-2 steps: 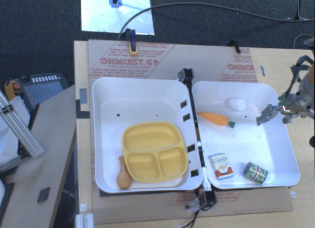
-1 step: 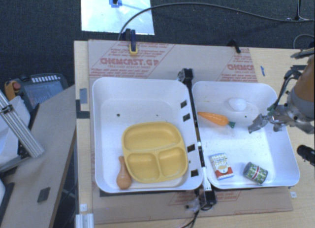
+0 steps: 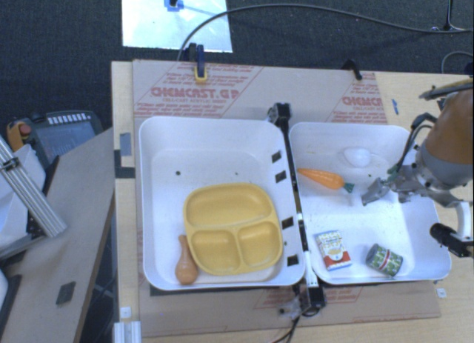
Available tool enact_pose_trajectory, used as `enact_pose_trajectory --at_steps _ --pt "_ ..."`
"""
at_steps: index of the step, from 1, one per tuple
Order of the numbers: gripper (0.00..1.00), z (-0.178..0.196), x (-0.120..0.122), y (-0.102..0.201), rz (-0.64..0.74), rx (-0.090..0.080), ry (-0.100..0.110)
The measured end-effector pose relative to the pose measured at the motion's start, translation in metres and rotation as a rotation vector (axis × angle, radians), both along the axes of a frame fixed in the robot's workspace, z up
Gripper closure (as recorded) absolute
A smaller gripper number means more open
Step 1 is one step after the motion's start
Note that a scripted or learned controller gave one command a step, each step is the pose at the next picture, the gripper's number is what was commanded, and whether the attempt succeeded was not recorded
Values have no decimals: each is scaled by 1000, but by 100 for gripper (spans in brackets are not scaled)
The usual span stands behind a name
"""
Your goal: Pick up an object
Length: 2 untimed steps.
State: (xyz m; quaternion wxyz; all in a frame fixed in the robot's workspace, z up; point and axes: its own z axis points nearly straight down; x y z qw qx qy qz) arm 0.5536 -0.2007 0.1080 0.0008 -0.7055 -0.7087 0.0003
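The orange plastic carrot with a green tip lies in the right white bin, toward its far-left corner and near the divider wall; it looks like the nearest thing to pick. The two-finger gripper hangs just beside the carrot's green end, reaching in from the bin's right edge. Nothing is seen between its fingers, and whether they stand spread or closed is too blurred to tell.

The likely trouble, as I judge it: the carrot is round and tapered, so a closing pinch at the thin end could squirt it away or roll it against the wall.

A pale white egg-shaped object sits near the far edge, close behind the carrot, and could be knocked. Along the near edge lie a small red-and-white carton and a green-labelled tin can, well apart from the gripper.

The left white bin carries a yellow divided plate and a tan wooden pear-shaped piece at its near-left corner.
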Motion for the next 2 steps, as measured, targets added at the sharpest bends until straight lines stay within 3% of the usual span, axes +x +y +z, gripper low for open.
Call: enact_pose_trajectory --at_steps 1,2 --pt "100 13 1 -1 -1 -2 -5" --pt "100 57 2 -3 -1 -3 -7"
